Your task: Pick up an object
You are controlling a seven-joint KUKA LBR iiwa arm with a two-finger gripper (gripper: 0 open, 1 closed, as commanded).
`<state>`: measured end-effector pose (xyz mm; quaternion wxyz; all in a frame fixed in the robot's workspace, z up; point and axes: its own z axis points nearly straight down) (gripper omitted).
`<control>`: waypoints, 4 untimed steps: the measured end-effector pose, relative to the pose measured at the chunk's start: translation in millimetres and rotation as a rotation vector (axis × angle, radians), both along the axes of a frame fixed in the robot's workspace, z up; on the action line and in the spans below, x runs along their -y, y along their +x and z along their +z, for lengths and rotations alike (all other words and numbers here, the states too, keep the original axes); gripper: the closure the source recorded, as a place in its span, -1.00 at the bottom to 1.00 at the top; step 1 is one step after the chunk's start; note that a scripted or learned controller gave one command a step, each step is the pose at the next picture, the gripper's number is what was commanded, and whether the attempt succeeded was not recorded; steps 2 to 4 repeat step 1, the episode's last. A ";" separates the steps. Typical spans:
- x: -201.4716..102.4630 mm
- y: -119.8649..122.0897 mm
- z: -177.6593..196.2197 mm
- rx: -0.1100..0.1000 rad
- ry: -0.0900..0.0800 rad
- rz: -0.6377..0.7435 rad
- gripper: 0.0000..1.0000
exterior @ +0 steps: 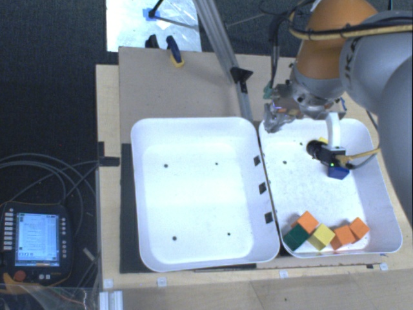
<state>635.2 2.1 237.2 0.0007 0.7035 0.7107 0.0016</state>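
Several small blocks lie in the right bin (381, 192). Near its front edge an orange block (308, 221), a green block (295, 237), a yellow block (320, 237) and two more orange blocks (352, 232) huddle together. A blue block (339, 172) sits alone further back, partly under a black fitting with cables. My gripper (275, 117) hangs over the bin's far left corner, well away from all the blocks. Nothing shows in its grasp.
The left bin (193, 192) lies beside the right one, with black clips along the shared rim. A slanted metal pole (222, 41) rises behind the bins. A yellow-handled tool (175, 51) lies on the board at the back. A teach pendant (35, 241) sits at the far left.
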 end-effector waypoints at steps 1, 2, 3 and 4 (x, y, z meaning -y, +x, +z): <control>-53.0 6.8 14.0 0.001 0.002 0.001 1.00; -53.0 6.8 14.0 0.001 0.002 0.001 1.00; -53.0 6.8 14.0 0.001 0.002 0.001 1.00; -53.0 6.8 14.0 0.001 0.002 0.001 1.00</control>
